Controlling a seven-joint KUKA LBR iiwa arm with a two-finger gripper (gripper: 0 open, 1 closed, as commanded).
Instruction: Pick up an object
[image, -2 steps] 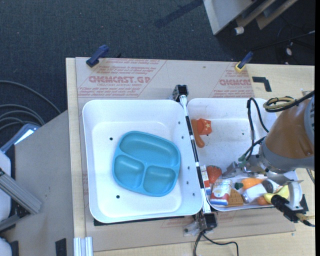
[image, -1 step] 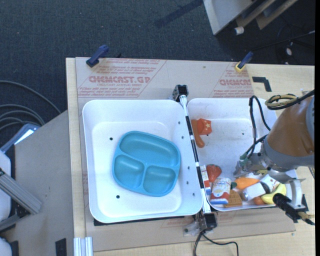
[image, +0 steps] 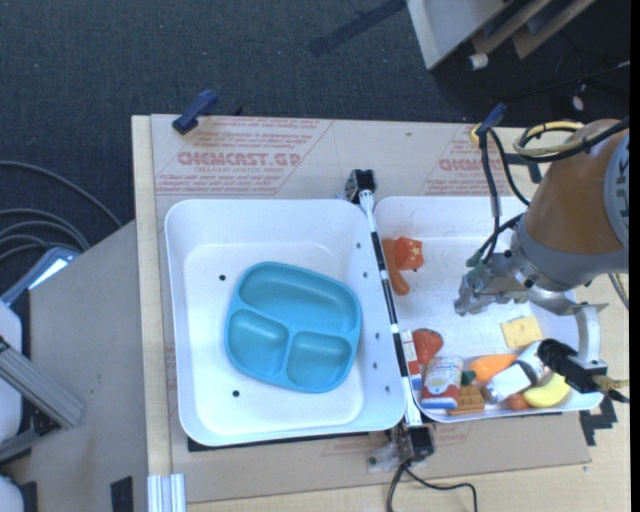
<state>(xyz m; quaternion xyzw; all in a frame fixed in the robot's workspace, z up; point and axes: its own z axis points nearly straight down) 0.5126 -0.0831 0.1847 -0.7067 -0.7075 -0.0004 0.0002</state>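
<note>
A bench (image: 300, 150) with a brown board printed in red lettering stands on dark carpet; grey cables lie at the left edge of the frame. Two shallow white bins sit side by side on the board.

The left bin (image: 190, 240) holds a blue divided plate (image: 293, 326) with three compartments, lying flat near the bin's centre.

The right bin (image: 440, 215) holds several small objects. An orange-red toy (image: 403, 255) lies in its upper left area, close to the dividing wall. Along the lower edge of the frame's right half lie a red piece (image: 427, 345), a small printed packet (image: 441, 378), an orange carrot-shaped item (image: 492, 366), a yellow banana-shaped item (image: 548, 394) and a pale yellow square block (image: 521, 331).

The grey arm enters from the right. The gripper (image: 478, 296) sits low over the right bin's centre, above bare floor, between the orange-red toy and the square block. Jaw state: cannot be determined.
</note>
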